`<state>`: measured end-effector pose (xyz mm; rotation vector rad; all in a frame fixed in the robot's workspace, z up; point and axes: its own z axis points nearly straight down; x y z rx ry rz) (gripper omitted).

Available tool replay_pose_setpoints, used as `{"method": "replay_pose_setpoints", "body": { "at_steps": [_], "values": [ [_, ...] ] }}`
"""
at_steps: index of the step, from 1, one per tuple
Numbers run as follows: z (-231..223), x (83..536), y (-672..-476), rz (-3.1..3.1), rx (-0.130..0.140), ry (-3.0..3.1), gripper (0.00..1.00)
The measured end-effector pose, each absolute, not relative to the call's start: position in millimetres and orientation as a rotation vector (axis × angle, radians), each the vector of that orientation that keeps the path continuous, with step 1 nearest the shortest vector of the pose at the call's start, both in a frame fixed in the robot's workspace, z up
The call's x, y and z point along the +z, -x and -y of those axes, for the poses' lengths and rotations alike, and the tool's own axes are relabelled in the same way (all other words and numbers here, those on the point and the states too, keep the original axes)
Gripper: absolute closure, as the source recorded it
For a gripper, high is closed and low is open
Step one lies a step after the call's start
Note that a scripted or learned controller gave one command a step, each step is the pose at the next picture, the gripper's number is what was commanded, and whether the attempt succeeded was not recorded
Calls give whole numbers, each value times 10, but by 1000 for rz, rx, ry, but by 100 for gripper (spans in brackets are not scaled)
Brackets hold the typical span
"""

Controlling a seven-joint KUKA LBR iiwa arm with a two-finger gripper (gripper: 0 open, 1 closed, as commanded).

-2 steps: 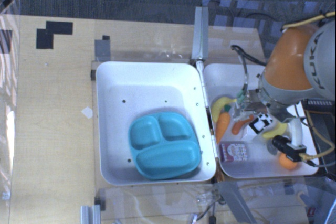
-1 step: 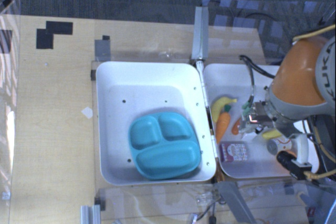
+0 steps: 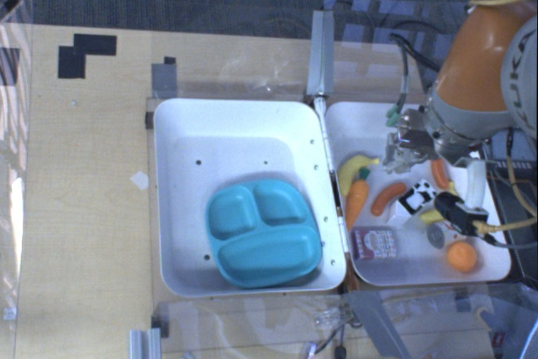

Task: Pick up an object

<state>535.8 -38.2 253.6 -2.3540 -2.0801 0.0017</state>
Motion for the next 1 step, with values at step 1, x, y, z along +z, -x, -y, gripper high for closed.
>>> {"method": "replay_pose_setpoints", "body": {
  "at_steps": [1],
  "values": [
    [321, 1821, -4914, 1950, 4, 2460, 100]
  ]
}}
